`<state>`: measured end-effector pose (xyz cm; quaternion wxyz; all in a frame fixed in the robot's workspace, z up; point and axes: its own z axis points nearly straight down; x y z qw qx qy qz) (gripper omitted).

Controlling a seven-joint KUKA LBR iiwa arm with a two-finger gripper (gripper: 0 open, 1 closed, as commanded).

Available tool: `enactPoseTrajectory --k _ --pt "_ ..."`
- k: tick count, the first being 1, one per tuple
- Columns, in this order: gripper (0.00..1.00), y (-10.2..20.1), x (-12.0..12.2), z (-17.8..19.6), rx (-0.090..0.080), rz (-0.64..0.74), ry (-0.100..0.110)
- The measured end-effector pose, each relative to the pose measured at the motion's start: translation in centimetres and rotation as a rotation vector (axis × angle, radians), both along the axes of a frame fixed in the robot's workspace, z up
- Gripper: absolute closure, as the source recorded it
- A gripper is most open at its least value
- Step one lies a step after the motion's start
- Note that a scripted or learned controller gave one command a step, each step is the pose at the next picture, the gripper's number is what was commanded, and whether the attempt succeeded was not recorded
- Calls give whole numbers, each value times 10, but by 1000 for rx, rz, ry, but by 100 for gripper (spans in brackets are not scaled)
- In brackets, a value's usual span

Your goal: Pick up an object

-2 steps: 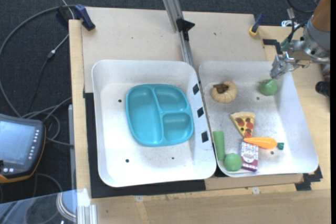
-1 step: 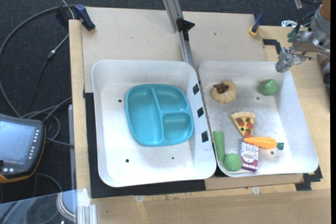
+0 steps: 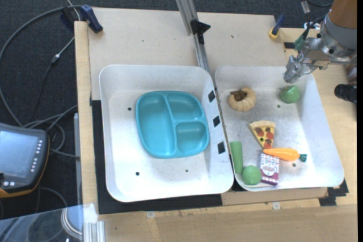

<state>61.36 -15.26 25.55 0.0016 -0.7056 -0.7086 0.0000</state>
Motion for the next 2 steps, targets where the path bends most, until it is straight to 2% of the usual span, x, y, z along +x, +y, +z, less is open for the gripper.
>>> enactPoseTrajectory --k 1,2 --pt "100 43 -17 -9 0 0 2" --pt "100 86 -38 -2 1 1 1"
